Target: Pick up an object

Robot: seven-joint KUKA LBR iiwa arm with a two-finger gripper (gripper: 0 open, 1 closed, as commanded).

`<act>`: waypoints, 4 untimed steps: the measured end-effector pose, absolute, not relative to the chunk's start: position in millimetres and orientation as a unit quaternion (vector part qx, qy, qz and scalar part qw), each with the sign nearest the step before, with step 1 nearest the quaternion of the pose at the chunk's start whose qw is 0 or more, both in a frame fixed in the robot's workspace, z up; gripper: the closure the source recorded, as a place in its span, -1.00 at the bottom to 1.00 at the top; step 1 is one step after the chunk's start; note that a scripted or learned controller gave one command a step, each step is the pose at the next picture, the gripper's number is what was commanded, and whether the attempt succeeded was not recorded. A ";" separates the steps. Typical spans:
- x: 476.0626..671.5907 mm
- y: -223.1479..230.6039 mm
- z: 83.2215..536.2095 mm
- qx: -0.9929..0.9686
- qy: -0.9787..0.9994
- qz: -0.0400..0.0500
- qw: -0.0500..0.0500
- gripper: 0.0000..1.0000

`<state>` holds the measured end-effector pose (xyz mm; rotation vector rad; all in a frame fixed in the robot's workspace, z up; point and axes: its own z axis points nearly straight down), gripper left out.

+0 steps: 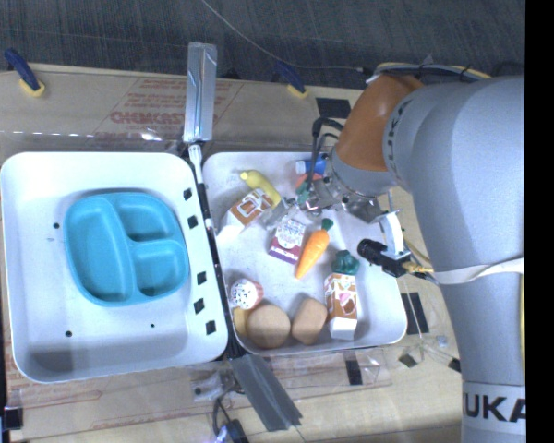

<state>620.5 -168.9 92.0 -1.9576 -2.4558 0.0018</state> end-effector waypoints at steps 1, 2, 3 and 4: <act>654.9 -153.2 107.1 -0.583 -0.812 0.002 0.003 -1.00; 642.5 -154.9 232.0 -0.579 -0.815 -0.003 -0.005 -1.00; 655.7 -131.3 135.6 -0.708 -0.706 0.002 0.003 -1.00; 663.7 -107.8 108.9 -0.559 -0.829 -0.002 -0.012 -1.00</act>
